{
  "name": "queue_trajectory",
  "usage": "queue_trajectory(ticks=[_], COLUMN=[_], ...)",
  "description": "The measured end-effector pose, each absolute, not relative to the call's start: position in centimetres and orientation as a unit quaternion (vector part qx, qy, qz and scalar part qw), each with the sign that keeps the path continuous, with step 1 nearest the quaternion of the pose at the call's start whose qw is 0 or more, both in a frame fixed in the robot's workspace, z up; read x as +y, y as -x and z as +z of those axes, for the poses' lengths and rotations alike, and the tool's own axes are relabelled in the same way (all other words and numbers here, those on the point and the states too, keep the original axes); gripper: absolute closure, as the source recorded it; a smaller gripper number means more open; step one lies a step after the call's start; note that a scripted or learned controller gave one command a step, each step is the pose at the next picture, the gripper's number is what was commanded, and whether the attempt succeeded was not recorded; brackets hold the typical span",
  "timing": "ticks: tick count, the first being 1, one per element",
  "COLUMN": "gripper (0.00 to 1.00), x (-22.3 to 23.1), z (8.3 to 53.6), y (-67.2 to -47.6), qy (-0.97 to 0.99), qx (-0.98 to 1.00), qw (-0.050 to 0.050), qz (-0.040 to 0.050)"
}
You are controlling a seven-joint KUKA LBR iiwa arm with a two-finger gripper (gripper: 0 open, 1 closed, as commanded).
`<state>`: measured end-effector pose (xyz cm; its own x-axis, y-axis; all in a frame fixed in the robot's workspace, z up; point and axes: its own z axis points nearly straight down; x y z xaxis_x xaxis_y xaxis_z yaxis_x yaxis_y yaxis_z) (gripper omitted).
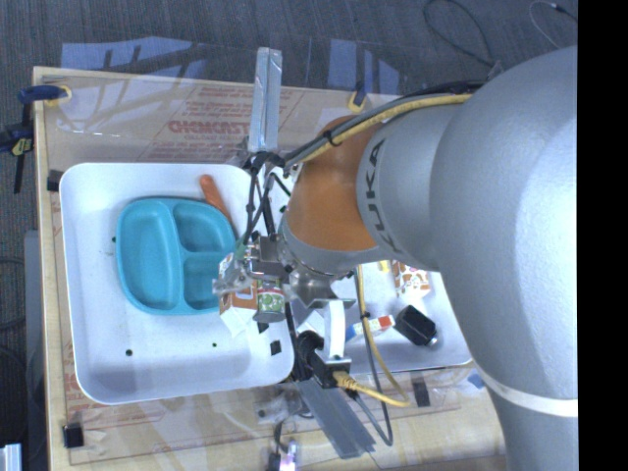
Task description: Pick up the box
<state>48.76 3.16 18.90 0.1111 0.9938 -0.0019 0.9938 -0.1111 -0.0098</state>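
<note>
Camera view puts the box (247, 302) at the right edge of the left bin (88, 263), just below the lower right corner of the blue tray (162, 258): a small carton with orange, white and green print, tilted, its long axis hard to read because the arm's wrist hides part of it. The gripper (245, 275) sits directly over it, reaching from the right, so the box lies immediately beneath and slightly toward the near edge from the tool. Whether the pincer is open, closed or clasping the carton cannot be told; cables and wrist hardware cover that spot.

Counting outward: one box, one blue divided tray with three compartments touching or just beside it, and one orange carrot-like piece (214, 192) near the far right corner of the left bin, at the tray's upper edge. Two white bins lie side by side. The right bin (446, 356), largely under the arm, shows one black object (417, 325), one small white-and-red item (381, 322) beside it, and one printed packet (412, 281) toward its middle.
</note>
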Motion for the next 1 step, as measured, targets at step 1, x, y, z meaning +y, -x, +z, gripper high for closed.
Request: queue_trajectory(ticks=[1], gripper=[1.0], x=[-0.24], z=[23.06], y=[-47.66], qy=[0.54], qx=[-0.841], qw=[0.001], qz=[0.0012])
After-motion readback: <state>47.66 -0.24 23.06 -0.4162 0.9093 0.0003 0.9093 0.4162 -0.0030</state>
